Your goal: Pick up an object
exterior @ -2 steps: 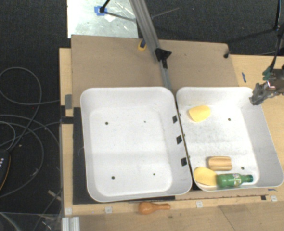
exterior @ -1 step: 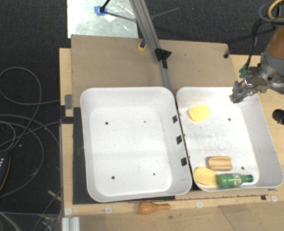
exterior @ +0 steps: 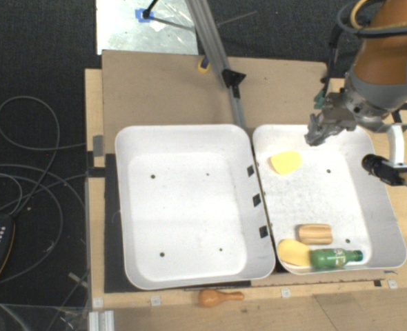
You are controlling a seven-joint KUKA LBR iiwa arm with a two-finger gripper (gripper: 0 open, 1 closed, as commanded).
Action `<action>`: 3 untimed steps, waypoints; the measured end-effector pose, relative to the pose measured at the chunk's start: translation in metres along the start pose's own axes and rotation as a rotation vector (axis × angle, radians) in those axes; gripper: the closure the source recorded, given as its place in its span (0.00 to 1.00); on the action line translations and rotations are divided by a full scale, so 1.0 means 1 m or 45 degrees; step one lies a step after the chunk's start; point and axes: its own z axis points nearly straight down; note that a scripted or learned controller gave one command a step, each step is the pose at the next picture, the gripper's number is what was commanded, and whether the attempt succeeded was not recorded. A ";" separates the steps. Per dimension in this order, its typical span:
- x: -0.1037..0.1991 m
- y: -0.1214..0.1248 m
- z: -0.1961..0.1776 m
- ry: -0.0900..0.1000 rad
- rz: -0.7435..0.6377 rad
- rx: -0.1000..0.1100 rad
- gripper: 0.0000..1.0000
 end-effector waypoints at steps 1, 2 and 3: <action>0.045 0.021 0.004 -0.002 0.001 -0.003 1.00; 0.102 0.041 0.018 -0.001 0.000 -0.002 1.00; 0.150 0.051 0.018 0.000 0.001 -0.003 1.00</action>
